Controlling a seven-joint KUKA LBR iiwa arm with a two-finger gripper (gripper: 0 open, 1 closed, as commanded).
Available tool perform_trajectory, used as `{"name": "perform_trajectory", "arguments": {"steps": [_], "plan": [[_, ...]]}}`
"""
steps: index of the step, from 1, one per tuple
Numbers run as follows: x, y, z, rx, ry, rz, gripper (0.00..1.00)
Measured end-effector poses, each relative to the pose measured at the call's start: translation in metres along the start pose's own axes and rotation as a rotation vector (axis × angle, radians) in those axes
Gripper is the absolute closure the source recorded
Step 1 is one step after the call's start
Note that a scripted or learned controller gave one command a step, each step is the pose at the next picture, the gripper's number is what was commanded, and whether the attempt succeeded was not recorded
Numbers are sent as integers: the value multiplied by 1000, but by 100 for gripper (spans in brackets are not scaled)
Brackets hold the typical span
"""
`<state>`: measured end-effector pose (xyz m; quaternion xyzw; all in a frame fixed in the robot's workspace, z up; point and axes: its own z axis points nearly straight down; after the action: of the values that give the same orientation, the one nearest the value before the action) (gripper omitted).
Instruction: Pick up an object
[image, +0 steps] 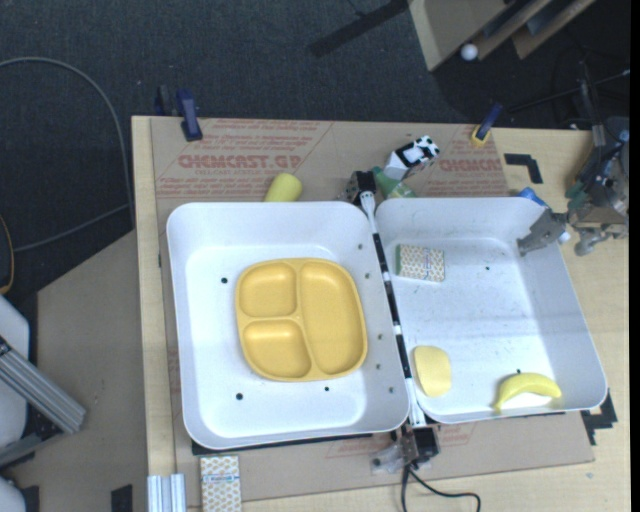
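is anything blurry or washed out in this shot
Camera view: the gripper at the right edge looks soft, while the yellow divided plate is sharp; the white bins are bright but not blown out, and the banana casts a soft shadow.

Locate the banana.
The banana lies in the right bin, at its near right corner, just right of the pale yellow piece.
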<state>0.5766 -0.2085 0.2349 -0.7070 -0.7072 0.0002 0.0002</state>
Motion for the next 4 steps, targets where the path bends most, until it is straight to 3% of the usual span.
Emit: {"name": "perform_trajectory", "arguments": {"steps": [1, 2, 3, 4], "plan": [[66, 8, 147, 1, 1, -1, 0], [111, 31, 150, -2, -1, 0, 0], [117, 90, 150, -2, -1, -2, 0], [116, 69, 150, 1, 0, 0, 0]]}}
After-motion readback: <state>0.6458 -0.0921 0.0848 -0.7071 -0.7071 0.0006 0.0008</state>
